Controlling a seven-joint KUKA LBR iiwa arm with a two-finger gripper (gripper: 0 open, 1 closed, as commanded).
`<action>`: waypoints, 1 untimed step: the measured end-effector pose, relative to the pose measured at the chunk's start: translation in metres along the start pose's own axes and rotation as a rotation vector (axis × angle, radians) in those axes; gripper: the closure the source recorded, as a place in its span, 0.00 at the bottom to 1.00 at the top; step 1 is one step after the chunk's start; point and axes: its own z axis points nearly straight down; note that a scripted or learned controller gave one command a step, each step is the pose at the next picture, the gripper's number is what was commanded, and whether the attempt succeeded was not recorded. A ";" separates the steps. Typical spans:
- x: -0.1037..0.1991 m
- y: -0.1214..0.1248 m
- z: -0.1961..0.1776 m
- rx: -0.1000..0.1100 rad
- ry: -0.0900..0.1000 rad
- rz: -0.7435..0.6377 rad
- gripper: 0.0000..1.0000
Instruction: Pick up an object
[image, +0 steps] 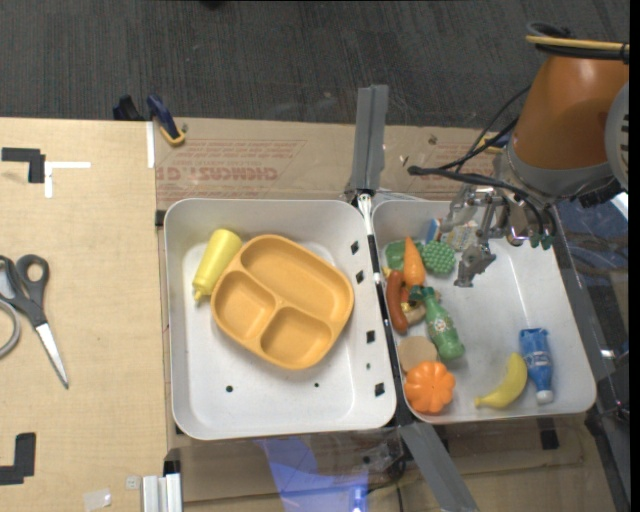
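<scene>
Step in hand, by judgement: approach phase, nothing lifted yet. Arm (575, 110) reaching in over right bin (570, 330) far edge. Gripper (478, 250) hanging above bin floor near far-left corner, holding nothing; opening: cannot tell. Nearest candidates: carrot (412, 262), green studded ball (437, 259), lying just left of gripper. Next move calling for: shifting left over one item, descending, closing.

divided tray (283, 300) in left bin (190, 400), scissors (38, 310) further left
</scene>
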 end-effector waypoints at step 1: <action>0.020 -0.014 0.108 0.000 -0.002 -0.050 0.00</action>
